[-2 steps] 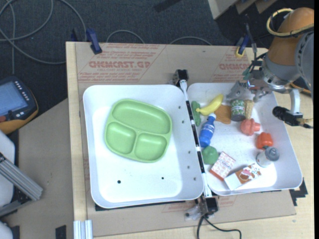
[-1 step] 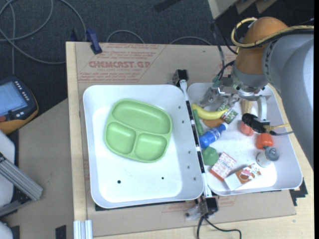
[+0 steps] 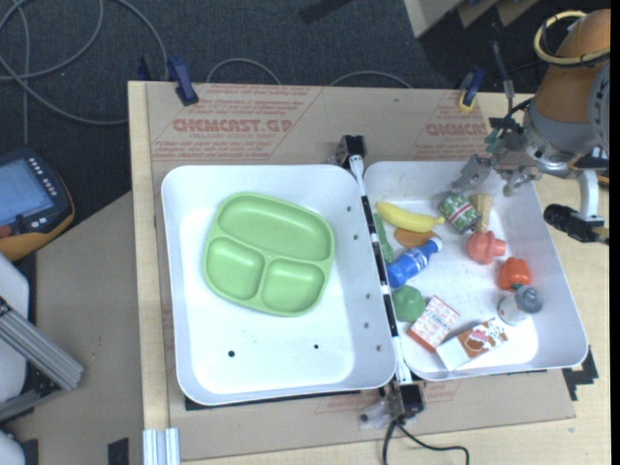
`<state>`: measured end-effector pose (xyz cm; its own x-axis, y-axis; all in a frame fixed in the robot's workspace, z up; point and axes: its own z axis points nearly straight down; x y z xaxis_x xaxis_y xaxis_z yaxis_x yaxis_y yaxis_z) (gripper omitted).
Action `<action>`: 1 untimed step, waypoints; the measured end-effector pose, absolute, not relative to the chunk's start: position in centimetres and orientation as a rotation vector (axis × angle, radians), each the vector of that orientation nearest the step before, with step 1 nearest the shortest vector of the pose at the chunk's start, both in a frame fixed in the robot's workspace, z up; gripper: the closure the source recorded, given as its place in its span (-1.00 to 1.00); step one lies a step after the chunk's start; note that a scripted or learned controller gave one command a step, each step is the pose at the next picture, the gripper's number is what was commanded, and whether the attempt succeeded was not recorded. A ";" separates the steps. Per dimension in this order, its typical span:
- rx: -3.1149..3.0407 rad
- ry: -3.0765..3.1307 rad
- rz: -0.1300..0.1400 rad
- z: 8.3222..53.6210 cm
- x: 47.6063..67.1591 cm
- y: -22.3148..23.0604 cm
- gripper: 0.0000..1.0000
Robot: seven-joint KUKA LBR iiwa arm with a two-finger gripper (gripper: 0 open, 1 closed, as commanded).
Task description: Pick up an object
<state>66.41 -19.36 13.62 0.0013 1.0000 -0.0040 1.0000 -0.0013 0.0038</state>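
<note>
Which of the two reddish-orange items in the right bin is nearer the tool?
The paler salmon one, just below the green can. The brighter orange-red one lies farther down, beside the grey item. The tool hangs above.

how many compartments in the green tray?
3. The green tray lies in the left bin: one wide compartment across its far side, two smaller ones side by side on its near side.

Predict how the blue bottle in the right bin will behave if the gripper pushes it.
The blue bottle lies on its side, so its round body would probably roll. It looks like small, light plastic, so it likely slides easily. The banana close by may block it.
</note>
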 end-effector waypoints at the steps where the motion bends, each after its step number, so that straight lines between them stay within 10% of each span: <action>1: 2.213 2.212 0.001 10.1 66.9 -17.3 -1.00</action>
